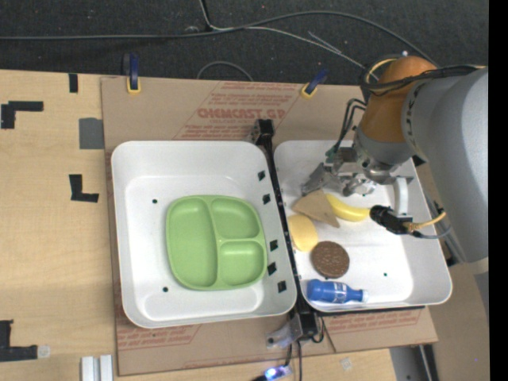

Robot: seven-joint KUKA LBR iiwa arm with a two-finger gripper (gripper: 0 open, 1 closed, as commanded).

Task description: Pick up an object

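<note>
Five small items lie in the right white bin (432,288); the curved yellow plastic banana (350,209) sits right of frame centre, light, stiff, slick, best pinched across its middle. The two-finger gripper (343,182) hovers just above it, fingers spread, holding nothing.

We see our grey arm (456,165) reaching in from the frame's right, orange band (389,105) above the wrist, gripper (343,179) low at right of centre, pointing left.

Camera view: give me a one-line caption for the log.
Gripper poised above banana in right bin, beside brown disc and blue bottle; green divided plate in left bin.
</note>
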